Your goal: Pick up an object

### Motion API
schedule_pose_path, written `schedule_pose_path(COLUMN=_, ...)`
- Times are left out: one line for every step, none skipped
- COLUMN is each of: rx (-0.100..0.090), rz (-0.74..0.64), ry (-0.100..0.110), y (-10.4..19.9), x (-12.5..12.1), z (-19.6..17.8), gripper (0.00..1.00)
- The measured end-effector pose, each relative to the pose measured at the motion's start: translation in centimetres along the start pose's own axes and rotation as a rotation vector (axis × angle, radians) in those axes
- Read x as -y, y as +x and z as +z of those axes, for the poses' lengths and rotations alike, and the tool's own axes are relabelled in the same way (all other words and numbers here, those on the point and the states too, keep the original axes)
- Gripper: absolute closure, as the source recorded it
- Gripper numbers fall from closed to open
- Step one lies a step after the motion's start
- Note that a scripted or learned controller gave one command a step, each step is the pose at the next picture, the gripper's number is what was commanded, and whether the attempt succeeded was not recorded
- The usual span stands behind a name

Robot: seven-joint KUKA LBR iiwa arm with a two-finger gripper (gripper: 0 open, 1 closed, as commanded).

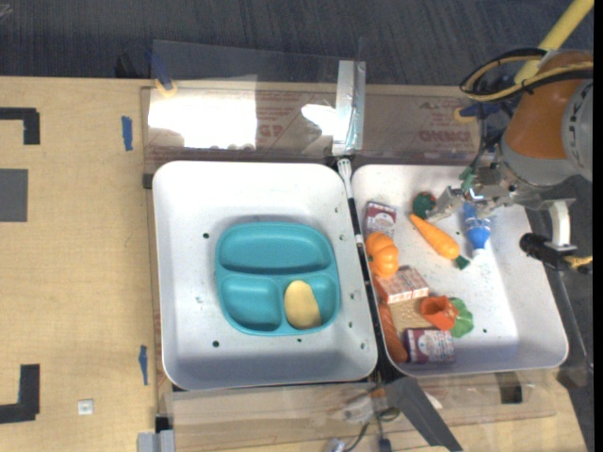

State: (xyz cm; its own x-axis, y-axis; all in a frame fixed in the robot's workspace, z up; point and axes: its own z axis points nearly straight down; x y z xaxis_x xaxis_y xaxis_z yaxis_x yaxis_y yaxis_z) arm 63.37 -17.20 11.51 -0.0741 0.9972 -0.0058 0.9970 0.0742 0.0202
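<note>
near edge of the counter [75, 252]: right bin [537, 337] holds a dark red packet [429, 345], an orange-and-green toy vegetable [445, 314], a tan box [405, 285], an orange fruit [382, 252] and a small red carton [380, 217]. left bin [179, 252] holds a teal divided tray [273, 271] with a yellow potato-shaped piece [301, 304] in its near-right compartment. farther in the right bin: a toy carrot [435, 236], lying slantwise, and a blue bottle-like item [477, 229] just beside it. end effector [476, 194], far right corner, hovers over the blue item; whether its fingers stand apart or together cannot be told. judgement: the blue item looks the likeliest target; descend straight, centred on it, clear of the carrot, then close and lift slowly.
</note>
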Motion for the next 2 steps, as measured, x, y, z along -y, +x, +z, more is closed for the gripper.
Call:
schedule_pose_path(rx=-0.006, rz=-0.052, ry=0.015, y=3.29, x=2.19, z=2.89, gripper=0.0)
schedule_pose_path(rx=-0.005, rz=-0.05, ry=0.012, y=3.15, x=1.97, z=2.0, gripper=1.0)
